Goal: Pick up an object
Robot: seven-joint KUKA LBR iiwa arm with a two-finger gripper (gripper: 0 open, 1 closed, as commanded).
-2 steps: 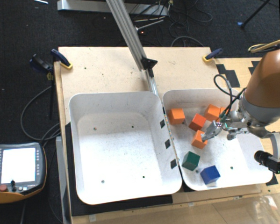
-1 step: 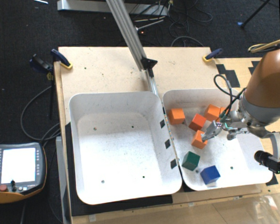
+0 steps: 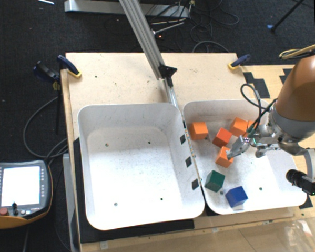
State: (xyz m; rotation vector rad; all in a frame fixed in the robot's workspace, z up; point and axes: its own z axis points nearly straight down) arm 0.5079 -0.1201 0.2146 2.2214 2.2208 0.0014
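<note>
The right bin [image 3: 266, 196] holds several blocks. An orange cube [image 3: 200, 130] lies at its upper left, another orange block [image 3: 221, 137] beside it, and a third [image 3: 239, 126] at the upper right. A fourth orange block [image 3: 223, 158] lies just below and left of my gripper [image 3: 238, 147], which hangs low over the bin's middle. Whether that block is touched or held I cannot tell. A dark green cube [image 3: 215, 180] and a blue cube [image 3: 236, 196] rest near the bin's front.
The left bin [image 3: 90, 152] stands beside the right one, a black divider strip [image 3: 188, 153] between them. A metal rail [image 3: 145, 36] slants down from the top to the bins' junction. A teach pendant [image 3: 21, 193] lies off the bench at the left.
</note>
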